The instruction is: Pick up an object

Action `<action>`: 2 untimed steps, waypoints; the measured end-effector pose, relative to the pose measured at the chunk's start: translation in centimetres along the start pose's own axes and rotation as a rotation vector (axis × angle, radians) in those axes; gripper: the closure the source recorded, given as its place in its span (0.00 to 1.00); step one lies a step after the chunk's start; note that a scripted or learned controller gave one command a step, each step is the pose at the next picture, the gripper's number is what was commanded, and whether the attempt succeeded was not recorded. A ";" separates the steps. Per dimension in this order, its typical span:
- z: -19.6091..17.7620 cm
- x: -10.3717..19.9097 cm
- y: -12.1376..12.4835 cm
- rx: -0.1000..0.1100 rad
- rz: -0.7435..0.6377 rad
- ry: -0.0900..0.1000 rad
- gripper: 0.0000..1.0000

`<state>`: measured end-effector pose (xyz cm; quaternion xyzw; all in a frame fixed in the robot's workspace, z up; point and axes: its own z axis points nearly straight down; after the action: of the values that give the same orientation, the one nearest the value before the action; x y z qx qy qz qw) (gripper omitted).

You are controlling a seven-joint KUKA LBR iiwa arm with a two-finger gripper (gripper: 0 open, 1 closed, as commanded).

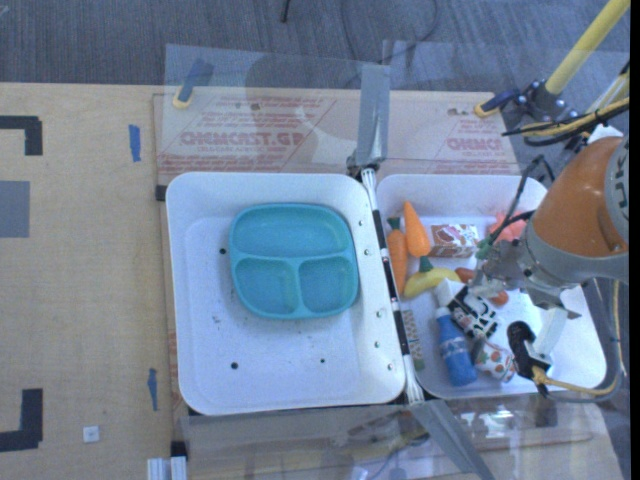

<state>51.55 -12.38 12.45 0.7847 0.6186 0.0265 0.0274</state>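
Note:
My gripper [478, 308] hangs low over the middle of the right bin [580, 353], right above a cluster of toys. Under and around it lie a blue bottle [454, 351], a yellow banana [428, 281], two orange carrots [414, 231], a small red and white packet [454, 237] and a patterned toy [494, 361]. An orange-red piece [508, 230] peeks out beside the arm's orange band [585, 208]. The wrist hides part of the pile.
The left bin [200, 298] holds a teal divided plate [293, 259] with three compartments. A metal divider [385, 268] separates the two bins. Cables and a yellow rod [590, 38] run along the upper right behind the arm.

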 end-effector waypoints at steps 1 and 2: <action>0.0 -0.1 0.0 0.000 0.002 -0.002 0.00; 3.8 -2.7 2.3 0.066 0.017 -0.009 0.00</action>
<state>53.45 -15.60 8.81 0.7905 0.6124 0.0028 0.0037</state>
